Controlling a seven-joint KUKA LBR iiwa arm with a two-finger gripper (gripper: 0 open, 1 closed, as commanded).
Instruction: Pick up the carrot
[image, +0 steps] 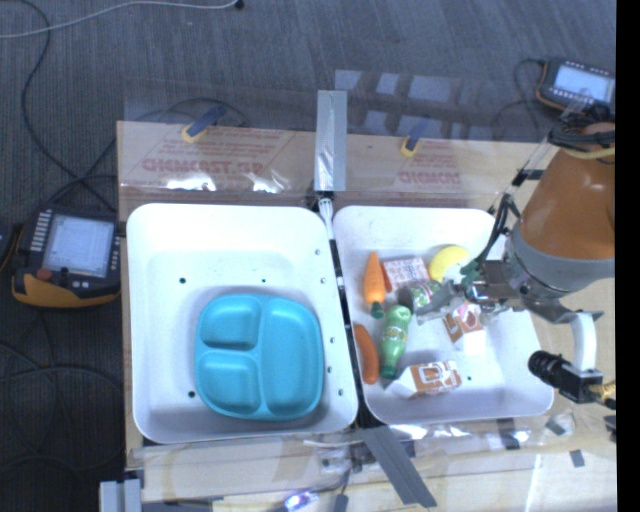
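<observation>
An orange carrot (373, 279) lies lengthwise in the right bin (520, 395), near its left wall. A second orange carrot-like piece (366, 353) rests lower down against the same wall. My gripper (437, 301) hangs low over the middle of the right bin, just right of a green bottle (393, 336) and about a hand's width right of the upper carrot. It sits among the clutter, and nothing orange is in its grasp.
Around the gripper lie a yellow lemon (448, 262), a pink box (404, 270), a brown-and-white packet (464, 321) and a small carton (432, 377). The left bin (160, 240) holds a blue divided plate (260, 355). A central wall separates the bins.
</observation>
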